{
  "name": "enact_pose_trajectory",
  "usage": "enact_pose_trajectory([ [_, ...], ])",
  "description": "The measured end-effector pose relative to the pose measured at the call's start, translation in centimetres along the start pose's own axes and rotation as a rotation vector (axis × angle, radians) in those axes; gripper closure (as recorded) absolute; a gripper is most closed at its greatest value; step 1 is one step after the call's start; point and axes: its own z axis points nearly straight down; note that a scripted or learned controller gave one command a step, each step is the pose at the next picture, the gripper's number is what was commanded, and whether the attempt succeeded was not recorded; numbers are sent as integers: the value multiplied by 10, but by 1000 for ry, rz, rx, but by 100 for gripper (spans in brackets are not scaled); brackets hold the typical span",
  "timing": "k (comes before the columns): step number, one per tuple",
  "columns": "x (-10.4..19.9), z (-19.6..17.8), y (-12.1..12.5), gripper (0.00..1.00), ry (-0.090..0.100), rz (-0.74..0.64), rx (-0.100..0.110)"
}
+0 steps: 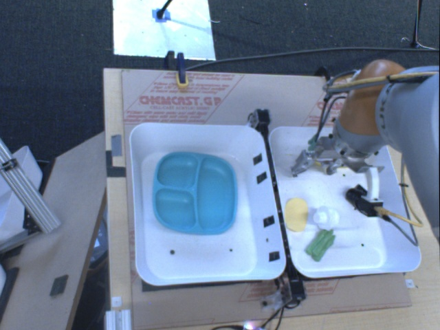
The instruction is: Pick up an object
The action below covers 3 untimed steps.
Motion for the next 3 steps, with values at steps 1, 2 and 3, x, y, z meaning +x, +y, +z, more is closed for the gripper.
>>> enact_pose_trajectory([
  [1, 0, -13, 2, 100, -1, 1, -6],
  [2, -5, -61, 10, 100, -1, -3, -9],
  [3, -10, -120, 3, 100, -1, 2, -8],
])
